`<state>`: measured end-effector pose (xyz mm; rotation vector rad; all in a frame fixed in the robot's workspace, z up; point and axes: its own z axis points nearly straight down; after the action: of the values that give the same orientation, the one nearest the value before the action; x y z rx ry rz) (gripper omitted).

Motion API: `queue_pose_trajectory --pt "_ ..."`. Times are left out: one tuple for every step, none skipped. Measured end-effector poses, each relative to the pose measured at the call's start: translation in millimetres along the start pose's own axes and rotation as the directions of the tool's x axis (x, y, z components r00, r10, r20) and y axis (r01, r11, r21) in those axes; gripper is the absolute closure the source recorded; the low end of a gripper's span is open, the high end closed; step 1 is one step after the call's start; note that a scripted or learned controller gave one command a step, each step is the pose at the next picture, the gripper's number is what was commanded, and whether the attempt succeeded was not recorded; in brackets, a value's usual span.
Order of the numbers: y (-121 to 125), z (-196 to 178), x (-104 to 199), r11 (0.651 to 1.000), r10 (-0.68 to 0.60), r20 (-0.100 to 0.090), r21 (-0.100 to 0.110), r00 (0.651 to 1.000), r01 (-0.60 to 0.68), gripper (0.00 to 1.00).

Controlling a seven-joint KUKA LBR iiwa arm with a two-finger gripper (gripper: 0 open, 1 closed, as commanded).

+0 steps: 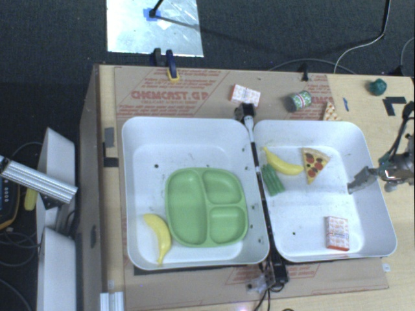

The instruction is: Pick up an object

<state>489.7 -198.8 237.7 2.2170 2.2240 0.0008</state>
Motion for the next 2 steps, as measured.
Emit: queue_pose_trajectory --pt "57 63 54 1.000 -0.001 -0.001 0.001 1.000 0.001 0.00" --pt "164 155 51 1.000 -0.001 -0.001 0.002 1.000 0.001 0.00"
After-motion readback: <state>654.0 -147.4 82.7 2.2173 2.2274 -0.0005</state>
